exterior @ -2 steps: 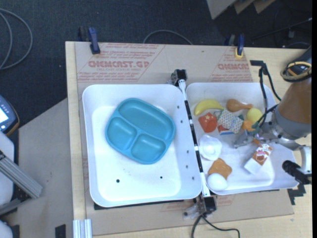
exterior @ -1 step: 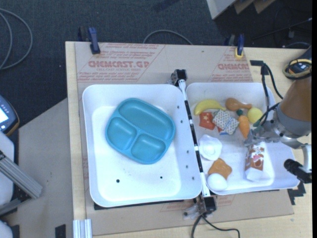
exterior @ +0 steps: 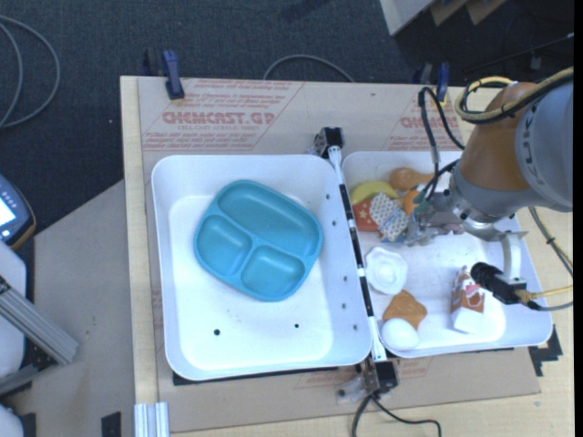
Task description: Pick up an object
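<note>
The tabletop (exterior: 228,116) carries 2 shallow white bins side by side. The left bin (exterior: 182,335) holds 1 blue divided plate (exterior: 258,239), lying flat and well apart from the arm. The right bin (exterior: 524,330) holds all the small things, and the arm (exterior: 510,144), grey with an orange band, reaches over its upper half from the right.

The gripper (exterior: 426,221) hangs low over the upper left part of the right bin. Whether the jaws stand apart or together cannot be told; the wrist hides them from above.

The nearest candidate is a checkered packet (exterior: 387,215), which lies just to the left of the gripper, touching or nearly touching it, beside a red item (exterior: 363,214) and below a yellow banana-like piece (exterior: 369,190). An orange piece (exterior: 404,178) sits just above these.

Lower in the bin, farther from the gripper, lie a white cup-like piece (exterior: 385,269), a brown pastry shape (exterior: 404,309) and a white egg (exterior: 398,333). A small red and white carton (exterior: 469,303) rests toward the lower right.

By my judgement the coming move turns on that leftward offset: the packet sits beside the gripper, not under it.
</note>
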Controlling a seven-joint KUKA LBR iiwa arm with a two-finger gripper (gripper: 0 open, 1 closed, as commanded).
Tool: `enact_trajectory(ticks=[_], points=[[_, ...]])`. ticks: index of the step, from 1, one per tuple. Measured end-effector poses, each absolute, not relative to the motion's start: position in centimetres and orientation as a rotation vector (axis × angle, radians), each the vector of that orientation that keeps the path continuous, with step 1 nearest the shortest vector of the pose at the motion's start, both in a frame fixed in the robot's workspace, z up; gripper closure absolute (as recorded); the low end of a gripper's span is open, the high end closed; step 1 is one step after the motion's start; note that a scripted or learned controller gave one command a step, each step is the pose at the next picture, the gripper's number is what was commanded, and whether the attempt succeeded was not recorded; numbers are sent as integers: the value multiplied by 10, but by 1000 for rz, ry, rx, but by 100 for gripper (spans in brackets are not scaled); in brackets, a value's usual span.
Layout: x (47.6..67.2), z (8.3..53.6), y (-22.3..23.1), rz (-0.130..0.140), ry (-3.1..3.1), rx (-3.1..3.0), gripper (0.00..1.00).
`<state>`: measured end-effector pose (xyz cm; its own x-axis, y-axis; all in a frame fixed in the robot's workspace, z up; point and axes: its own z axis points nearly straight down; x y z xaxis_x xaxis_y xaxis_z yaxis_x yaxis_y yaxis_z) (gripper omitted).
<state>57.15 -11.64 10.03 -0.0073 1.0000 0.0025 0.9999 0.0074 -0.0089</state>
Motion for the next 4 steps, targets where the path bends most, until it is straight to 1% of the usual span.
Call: enact_trajectory(ticks=[1,2,3,4], points=[[571,101,-121,3,-2220,-2220,0],[635,88,-158,-6,-2226,-2221,0],[636,101,-157,-12,-2232,-2224,100],[640,191,-84,-13,-2235,-2217,100]])
